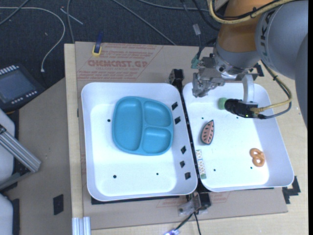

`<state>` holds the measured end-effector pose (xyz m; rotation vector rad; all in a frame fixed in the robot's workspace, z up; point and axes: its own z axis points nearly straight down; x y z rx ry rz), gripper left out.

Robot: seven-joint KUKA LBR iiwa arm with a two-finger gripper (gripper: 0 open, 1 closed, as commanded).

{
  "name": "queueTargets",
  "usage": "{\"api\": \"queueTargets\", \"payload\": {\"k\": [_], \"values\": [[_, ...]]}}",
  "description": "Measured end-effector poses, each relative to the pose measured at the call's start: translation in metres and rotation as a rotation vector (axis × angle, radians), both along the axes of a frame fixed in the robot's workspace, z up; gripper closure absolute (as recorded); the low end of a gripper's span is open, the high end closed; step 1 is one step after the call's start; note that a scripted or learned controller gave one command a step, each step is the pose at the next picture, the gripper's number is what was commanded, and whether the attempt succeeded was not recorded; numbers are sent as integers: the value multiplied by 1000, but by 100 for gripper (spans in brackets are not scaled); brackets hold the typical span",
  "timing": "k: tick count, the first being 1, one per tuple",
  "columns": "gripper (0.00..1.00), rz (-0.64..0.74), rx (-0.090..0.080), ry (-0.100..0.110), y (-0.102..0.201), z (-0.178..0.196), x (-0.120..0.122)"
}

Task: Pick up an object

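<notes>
A grey robot arm with an orange band above its wrist reaches in from the upper right and bends down over the far end of the right bin [274,173]. Its tool [201,89] points downward, hanging above the bin's upper left corner, close to the divider between the two bins. Whether the tool is spread or pressed together cannot be told from this angle, and nothing shows between its tips.

Three small things lie in the right bin. A brown leaf-shaped object [207,131] rests near the middle, below the tool. An orange pretzel-shaped object [257,157] lies toward the lower right. A small green object [222,103] sits just beside the tool.

The left bin [98,175] holds a blue divided plate [143,125] with three compartments. Both bins rest on the desk [124,58].
</notes>
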<state>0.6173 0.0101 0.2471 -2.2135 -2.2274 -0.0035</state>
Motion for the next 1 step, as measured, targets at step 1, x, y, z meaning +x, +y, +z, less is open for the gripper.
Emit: {"api": "queueTargets", "payload": {"k": [1], "values": [[100, -2, -1, 5, 43, -17, -2]]}}
